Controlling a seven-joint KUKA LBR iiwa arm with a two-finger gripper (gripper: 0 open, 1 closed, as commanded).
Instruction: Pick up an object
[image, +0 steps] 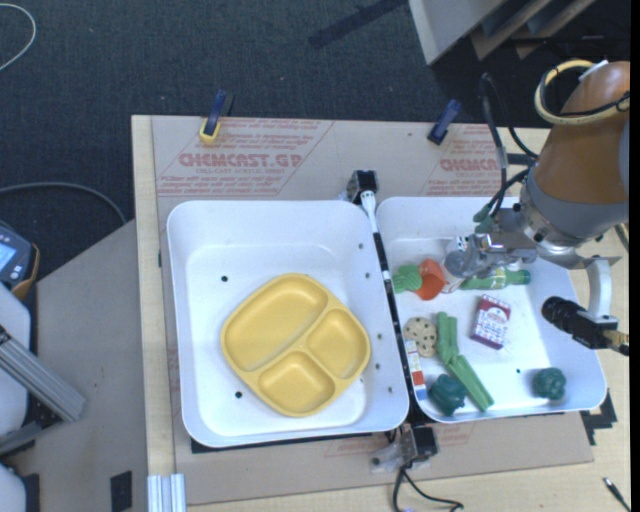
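I am in the approach step: my gripper (478, 255) hangs low over the right bin (575, 385), near its far edge, and I cannot tell how it is set. The carrot (431, 281) lies just beside it, by a green leafy piece (407, 278). Next, I judge, I must centre over the carrot and descend.

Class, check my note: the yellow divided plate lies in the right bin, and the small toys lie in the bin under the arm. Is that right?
Not quite. The camera view shows the yellow divided plate in the left bin, not the right one. The small toys do lie in the right bin, under the arm.
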